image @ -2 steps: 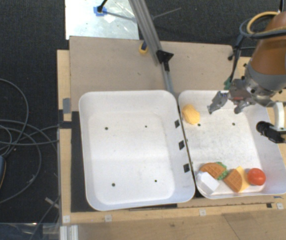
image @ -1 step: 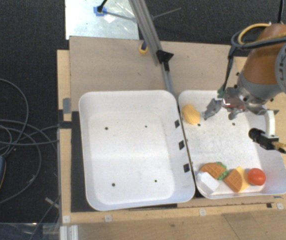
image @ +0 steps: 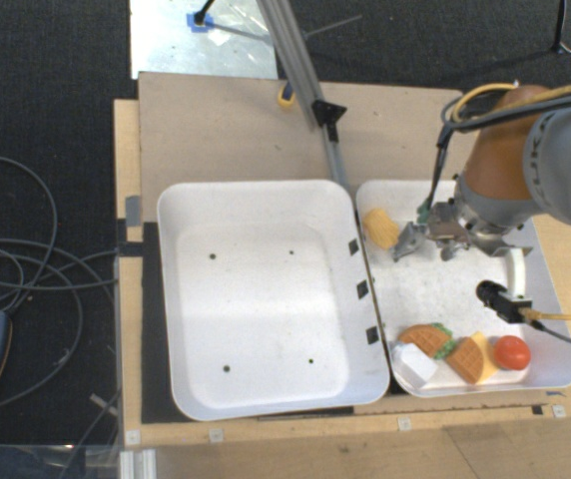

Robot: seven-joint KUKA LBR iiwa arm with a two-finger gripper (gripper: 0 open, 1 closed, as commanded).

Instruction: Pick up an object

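1. Wooden tabletop [image: 226, 128] under two white bins, left bin [image: 256, 297] bare
2. Approach step: hand [image: 427, 239] open, gripping nothing, just right of yellow lump [image: 381, 229] in right bin [image: 565, 367]
3. Next: shift over lump, lower, close

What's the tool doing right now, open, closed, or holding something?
Tool: over the right bin, beside the yellow object; whether it is open or closed cannot be told.

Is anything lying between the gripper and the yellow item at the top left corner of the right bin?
Nothing visible does. The gripper hangs just right of the yellow item, with bare bin floor between them. The other objects, including the red ball and the white block, sit along the right bin's near edge.
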